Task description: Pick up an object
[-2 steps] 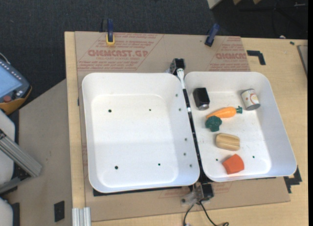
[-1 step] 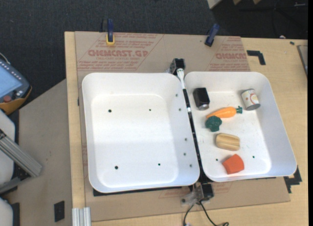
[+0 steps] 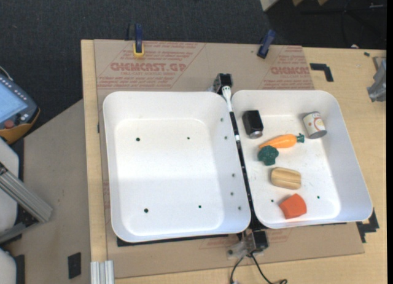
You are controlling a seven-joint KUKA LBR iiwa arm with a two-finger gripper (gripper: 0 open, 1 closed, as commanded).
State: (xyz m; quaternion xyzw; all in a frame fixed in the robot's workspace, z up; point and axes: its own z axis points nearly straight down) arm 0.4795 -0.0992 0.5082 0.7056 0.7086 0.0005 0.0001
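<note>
Camera view, right bin (image 3: 350, 153) holding carrot (image 3: 282, 142), black block (image 3: 252, 123), can (image 3: 314, 124), gripper state cannot tell

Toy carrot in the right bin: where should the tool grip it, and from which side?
Likely best: grip the carrot across its thick orange middle, coming straight down from above. It lies flat, long axis roughly left-right, green top toward the can. Fingers should close across the narrow width. Mind the green broccoli piece right beside its tip; the black block sits a little apart.
</note>
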